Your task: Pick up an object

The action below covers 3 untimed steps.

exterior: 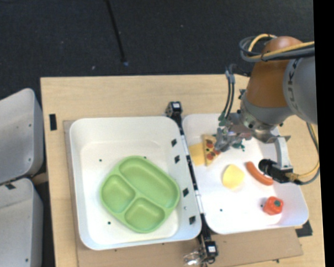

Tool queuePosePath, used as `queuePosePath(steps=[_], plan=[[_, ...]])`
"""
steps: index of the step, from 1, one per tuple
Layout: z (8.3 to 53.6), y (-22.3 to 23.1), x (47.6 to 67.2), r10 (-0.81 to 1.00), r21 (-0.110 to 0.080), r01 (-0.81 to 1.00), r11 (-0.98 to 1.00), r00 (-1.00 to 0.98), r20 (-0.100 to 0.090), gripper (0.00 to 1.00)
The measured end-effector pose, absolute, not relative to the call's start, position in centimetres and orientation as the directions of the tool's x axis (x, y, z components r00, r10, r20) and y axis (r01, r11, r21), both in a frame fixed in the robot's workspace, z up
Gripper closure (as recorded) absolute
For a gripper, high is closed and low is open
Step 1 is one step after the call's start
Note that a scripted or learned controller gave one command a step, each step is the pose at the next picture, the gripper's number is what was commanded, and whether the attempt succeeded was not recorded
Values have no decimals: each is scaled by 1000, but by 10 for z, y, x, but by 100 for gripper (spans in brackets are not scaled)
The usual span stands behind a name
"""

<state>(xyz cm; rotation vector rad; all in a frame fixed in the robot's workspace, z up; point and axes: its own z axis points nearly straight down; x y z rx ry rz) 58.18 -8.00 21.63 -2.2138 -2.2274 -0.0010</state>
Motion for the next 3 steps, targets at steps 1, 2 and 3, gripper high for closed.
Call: queuePosePath(steps=[1, 2, 3], plan=[[229, -28, 555, 1000, 0, 1000, 7, -7, 2, 100], [225, 16, 541, 1000, -1, 1000, 6, -6, 1, 100], [230, 56, 516, 1000, -2, 1000, 6, -6, 2, 100]])
